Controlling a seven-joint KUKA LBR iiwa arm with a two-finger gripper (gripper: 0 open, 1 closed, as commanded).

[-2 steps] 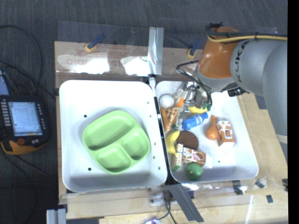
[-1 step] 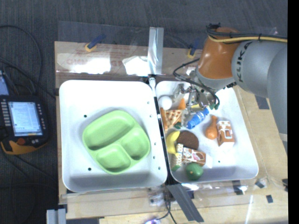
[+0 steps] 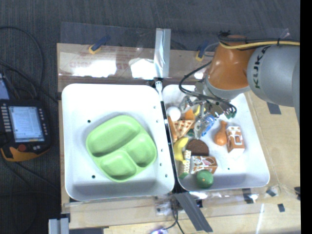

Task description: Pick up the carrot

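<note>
The arm point(image 3: 263, 74) is seen reaching in from three o'clock, its orange band hanging over the upper part of the right bin point(image 3: 256, 172). The gripper point(image 3: 204, 112) is lowered among the toys at the bin's twelve o'clock end, and whether its fingers are spread or closed cannot be told (they are lost in cables and clutter). Nothing can be seen held between them.

The carrot point(image 3: 222, 133) is found lying in the right bin, at about four o'clock from the gripper and apart from it, its orange body touching the small carton point(image 3: 235, 139) at its three o'clock side. A waffle point(image 3: 183, 127) is placed at eight o'clock from the gripper, with a white egg point(image 3: 173, 114) just above it at the bin's left wall. A banana point(image 3: 180, 148), a brown cookie point(image 3: 198, 147) and a green lime point(image 3: 204, 179) are gathered toward six o'clock.

In the left bin point(image 3: 78, 179) a green divided plate point(image 3: 122, 147) is set near the centre. A handheld control pendant point(image 3: 24, 126) is laid on the floor at nine o'clock, well apart from the bins
</note>
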